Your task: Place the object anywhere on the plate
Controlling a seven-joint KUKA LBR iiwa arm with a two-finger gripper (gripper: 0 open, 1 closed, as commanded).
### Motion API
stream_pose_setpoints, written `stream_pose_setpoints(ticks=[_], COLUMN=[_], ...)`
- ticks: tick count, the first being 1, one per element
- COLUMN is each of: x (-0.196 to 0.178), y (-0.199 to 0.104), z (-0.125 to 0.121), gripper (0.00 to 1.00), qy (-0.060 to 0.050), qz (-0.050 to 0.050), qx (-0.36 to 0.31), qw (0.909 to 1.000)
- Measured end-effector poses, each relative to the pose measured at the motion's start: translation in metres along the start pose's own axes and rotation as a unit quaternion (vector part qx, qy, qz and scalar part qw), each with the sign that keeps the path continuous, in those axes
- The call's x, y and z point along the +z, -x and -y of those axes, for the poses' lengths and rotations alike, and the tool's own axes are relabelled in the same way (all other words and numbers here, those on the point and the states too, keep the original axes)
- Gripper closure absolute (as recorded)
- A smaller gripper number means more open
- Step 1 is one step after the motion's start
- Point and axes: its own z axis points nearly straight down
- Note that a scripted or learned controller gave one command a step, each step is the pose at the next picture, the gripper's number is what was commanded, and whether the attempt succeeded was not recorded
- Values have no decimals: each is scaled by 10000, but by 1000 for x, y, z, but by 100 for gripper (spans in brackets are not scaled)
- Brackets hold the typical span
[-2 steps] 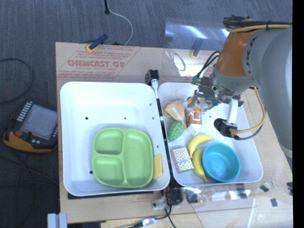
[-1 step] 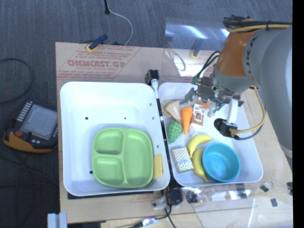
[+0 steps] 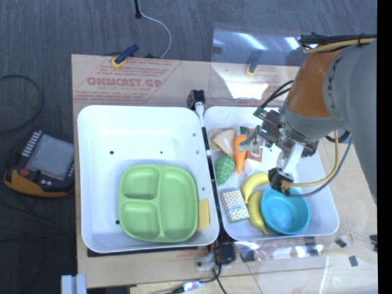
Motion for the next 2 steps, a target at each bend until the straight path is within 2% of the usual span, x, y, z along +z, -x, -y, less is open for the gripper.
stream_pose_setpoints(ticks=[1,2], x=[30,21], y=[-9,-10], z=[57,57], gripper=[0,100], qy=[-12,-18], qz=[11,21], qx=[2835,2819], qw=[9590,9595])
